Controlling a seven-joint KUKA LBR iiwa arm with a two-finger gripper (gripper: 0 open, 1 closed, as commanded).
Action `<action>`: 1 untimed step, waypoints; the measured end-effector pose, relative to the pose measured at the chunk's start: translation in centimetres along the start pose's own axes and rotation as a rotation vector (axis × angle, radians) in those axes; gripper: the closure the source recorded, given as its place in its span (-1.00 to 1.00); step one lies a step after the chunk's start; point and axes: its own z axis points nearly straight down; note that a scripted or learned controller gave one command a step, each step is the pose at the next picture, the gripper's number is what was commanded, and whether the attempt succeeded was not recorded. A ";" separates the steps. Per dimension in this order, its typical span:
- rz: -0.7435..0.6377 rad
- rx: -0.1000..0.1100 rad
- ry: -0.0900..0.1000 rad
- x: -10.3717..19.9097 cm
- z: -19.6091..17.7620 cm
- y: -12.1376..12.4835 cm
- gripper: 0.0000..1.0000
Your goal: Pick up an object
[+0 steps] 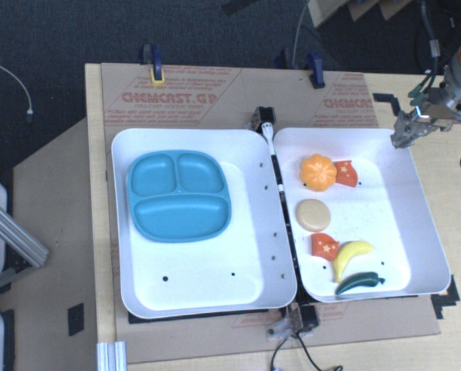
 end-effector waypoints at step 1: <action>-0.004 0.010 0.005 6.1 0.0 -1.4 1.00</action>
